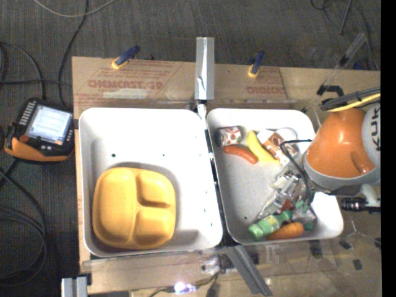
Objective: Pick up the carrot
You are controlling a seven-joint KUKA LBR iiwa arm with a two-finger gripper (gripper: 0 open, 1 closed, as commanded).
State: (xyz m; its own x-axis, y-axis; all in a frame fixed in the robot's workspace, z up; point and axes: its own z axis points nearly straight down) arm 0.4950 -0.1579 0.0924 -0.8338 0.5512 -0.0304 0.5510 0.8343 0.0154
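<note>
Reaching in from right | gripper (pixel 288 198) low over right bin's (pixel 247 184) near corner, above carrot (pixel 287 231) | grip unclear

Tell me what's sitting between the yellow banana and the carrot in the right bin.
In the camera view, the gripper hangs over the stretch between the banana and the carrot, with white bin floor beside it.

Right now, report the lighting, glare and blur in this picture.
Camera view: even overhead light, the white bins bright, nearly washed out; the yellow tray casts a soft shadow; the gripper area is blurred and cluttered, so the carrot beside the green item shows soft edges.
</note>
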